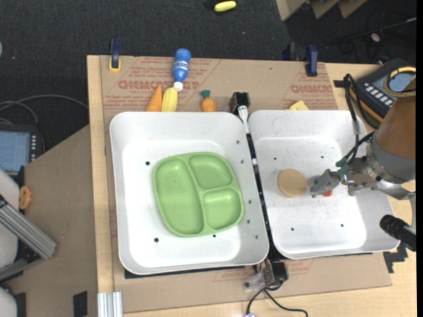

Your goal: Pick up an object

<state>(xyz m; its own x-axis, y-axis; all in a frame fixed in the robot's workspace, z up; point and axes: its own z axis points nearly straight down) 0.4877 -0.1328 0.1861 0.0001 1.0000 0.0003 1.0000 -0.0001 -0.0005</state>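
tan round disc [291, 182] lies flat on the floor of the right bin [310, 243], a little left of that bin's middle. it looks like a cookie or small pancake, with no long axis, so approach angle should not matter much for a pinch across it.

gripper [321, 185] sits just beside the disc on the disc's right, low over the bin floor, tip pointing left toward it. disc lies directly left of the tip, touching or nearly so; the edge contact is too small to resolve. a small red fleck shows under the tip, identity unclear. cannot tell whether the fingers are apart or together: the grey tip reads as one blurred mass. nothing is visibly between them, so no grasp is recorded.

judgement: the coming move turns on this left-right offset. the tip must shift left to centre over the disc before closing; closing where it is would likely miss or nudge the disc away. the disc is thin and flat, so it may slide on the smooth bin.

further from the disc: left bin [132, 197] holds a green divided plate [197, 193]. beyond the bins, on the surface [264, 78], lie toy carrot [154, 100], corn [170, 99], small carrot [208, 103], blue-capped bottle [181, 65].
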